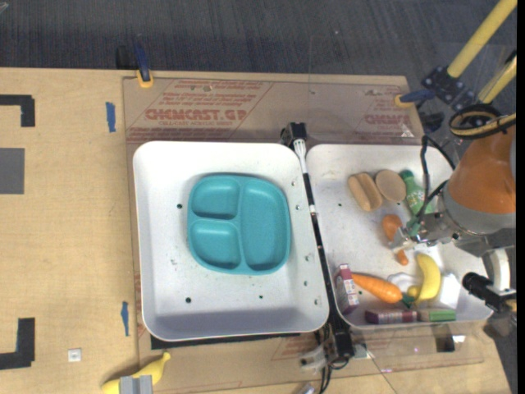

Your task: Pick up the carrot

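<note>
Near R bin's front wall (410,328) – carrot (377,287) lying loose, pincer (413,235) state unclear

Carrot (376,287) lying crowded in right bin (328,171): banana (427,276) touching its right end, markers (408,315) pressing below, bin wall left; room opening above, toward bread roll (364,190)

2 bins sit side by side: the left bin (156,245) holds a divided plate (239,222); in the right bin (328,167), the carrot (377,286) lies near, left of a banana (427,277).
</note>
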`<state>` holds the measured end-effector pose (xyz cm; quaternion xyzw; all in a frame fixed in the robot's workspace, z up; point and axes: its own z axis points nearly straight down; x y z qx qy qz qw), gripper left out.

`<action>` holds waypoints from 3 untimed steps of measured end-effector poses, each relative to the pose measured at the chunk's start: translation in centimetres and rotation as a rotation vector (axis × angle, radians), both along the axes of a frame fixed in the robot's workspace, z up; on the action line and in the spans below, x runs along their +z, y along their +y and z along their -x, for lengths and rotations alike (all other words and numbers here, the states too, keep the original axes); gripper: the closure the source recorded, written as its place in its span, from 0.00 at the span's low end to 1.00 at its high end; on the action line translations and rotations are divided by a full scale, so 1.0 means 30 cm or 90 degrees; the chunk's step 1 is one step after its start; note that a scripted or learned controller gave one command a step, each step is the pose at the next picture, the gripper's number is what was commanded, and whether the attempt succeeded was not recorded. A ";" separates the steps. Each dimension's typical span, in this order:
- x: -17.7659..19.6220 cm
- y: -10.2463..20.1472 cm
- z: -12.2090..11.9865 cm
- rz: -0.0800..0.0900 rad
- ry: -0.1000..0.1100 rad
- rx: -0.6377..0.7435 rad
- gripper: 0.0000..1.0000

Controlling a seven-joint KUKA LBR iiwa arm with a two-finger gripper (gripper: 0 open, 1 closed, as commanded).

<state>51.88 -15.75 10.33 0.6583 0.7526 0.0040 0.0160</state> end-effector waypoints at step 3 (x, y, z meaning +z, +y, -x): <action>-0.004 0.120 -0.232 -0.004 0.005 -0.028 1.00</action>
